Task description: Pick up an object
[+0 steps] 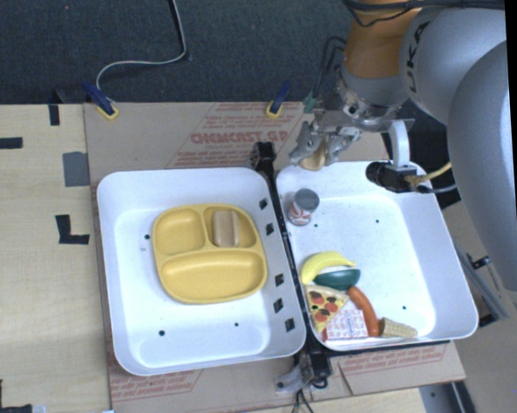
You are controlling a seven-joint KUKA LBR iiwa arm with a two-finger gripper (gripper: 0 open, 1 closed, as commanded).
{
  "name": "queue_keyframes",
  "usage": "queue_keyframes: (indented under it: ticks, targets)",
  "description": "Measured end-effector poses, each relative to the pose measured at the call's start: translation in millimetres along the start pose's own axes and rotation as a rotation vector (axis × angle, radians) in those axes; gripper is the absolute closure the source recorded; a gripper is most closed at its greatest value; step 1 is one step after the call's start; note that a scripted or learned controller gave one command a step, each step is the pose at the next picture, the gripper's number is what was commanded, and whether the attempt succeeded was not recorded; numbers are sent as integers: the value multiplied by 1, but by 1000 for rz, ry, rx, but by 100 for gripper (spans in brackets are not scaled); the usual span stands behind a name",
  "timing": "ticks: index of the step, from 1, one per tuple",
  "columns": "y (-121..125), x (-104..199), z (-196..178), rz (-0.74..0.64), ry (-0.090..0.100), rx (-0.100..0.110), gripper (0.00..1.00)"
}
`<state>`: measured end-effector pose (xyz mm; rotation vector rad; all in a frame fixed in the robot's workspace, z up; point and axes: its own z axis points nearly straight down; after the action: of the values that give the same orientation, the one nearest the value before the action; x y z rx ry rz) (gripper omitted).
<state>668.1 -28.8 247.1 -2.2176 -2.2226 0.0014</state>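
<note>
My gripper (318,147) hung above the far rim of the right bin (417,235), near the divider where the two bins meet, and between its fingers sat a small tan, rounded object (315,159), so I judged it clenched on that piece and lifted clear of the bin floor. What the piece was I could not make out; it was too small and partly covered by the fingers. Below and just nearer the camera, a small can (303,206) stood upright against the bin's left wall, apart from my gripper. The other toys lay crowded in the near left corner: a yellow banana (325,262) touching a dark green piece (340,277), a pizza slice (323,305), a red sausage (364,307) and a cone-like bit (399,329). They looked bunched there simply because the bin floor let them slide together. In the left bin (131,270) a yellow divided tray (210,274) lay flat, with a tan slab (225,228) in its upper right compartment. With something apparently in my grip and held high, I judged the pick nearly done, the risk being a slip.
</note>
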Motion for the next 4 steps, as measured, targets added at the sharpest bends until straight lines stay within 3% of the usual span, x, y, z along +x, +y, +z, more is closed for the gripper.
queue_keyframes:
  ticks: [1,2,3,4]
  targets:
    - [-39,-11,-5,1,-2,-1,100]
    - [-81,-48,-4,3,-2,-1,100]
    - [-80,-42,-3,1,0,-1,100]
    - [-97,-57,-5,1,0,-1,100]
